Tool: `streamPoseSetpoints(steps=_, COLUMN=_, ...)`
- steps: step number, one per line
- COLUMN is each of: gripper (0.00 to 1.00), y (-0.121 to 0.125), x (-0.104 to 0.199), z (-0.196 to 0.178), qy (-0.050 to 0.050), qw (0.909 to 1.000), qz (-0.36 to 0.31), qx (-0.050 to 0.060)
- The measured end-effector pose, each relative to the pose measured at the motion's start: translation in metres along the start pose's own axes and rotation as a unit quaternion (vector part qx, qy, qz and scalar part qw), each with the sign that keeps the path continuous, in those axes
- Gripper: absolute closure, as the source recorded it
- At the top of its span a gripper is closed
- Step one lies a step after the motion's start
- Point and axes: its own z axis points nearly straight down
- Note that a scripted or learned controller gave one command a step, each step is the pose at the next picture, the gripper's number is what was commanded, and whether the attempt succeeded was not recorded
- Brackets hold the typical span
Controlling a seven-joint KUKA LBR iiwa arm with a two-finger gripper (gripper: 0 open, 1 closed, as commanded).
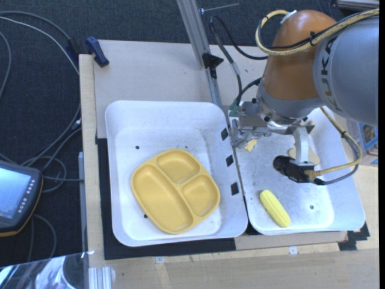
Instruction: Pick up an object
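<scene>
A yellow corn cob [275, 208] lies near the front of the right bin [337, 217]. A small pale yellow piece [251, 144] sits at that bin's left wall, right under my gripper [243, 135]. The gripper hangs low over the divide between the two bins, with the orange-banded wrist above it. A tan object [299, 155] is partly hidden behind the arm's black cable fitting [292, 168]. In the left bin [120, 125] rests a yellow divided plate [174, 189].
A slanted metal post [195, 23] rises behind the bins near the gripper. A blue clamp [96, 51] sits at the bench's back left corner. Cables and a screen [15, 197] lie on the floor to the left.
</scene>
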Motion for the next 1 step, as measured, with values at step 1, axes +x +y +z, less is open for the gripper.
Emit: streamPoseSetpoints(steps=1, gripper=1.00, y=-0.0291, x=0.0565, z=0.0080, qy=0.000, qw=1.0000, qz=-0.001, qx=0.001)
